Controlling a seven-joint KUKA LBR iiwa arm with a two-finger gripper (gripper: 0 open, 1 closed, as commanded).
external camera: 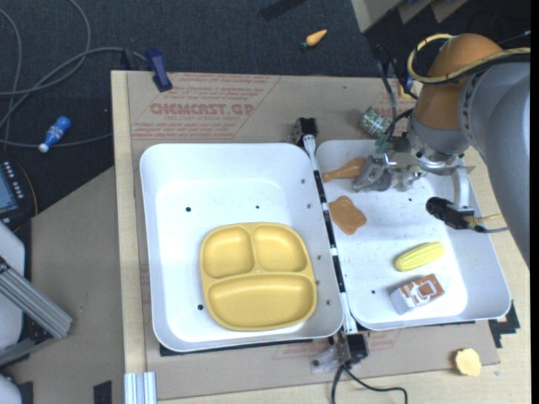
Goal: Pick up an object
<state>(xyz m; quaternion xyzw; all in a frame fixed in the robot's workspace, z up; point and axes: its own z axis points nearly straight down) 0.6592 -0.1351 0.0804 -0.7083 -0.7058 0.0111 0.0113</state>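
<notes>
Two white bins sit side by side on the bench, and from where I stand the nearest thing in the right bin is a small grey and orange block, close to the front rim. Just behind it lies a yellow corn cob, well apart from the walls and the easiest pick by my reckoning. Further back, hard against the divider, is a flat brown piece, and beyond that a tan drumstick-shaped piece near the far corner. The left bin holds a yellow divided plate.

The gripper is low over the far end of the right bin, just beside the tan piece; I cannot tell how it is set, and nothing shows as held.

To do this well, I'd say it should centre squarely over the tan piece, straddle the narrow handle end rather than the wide end, go down fully, close, then lift straight. The near wall and divider leave little room, so a skewed approach could just nudge it away.
</notes>
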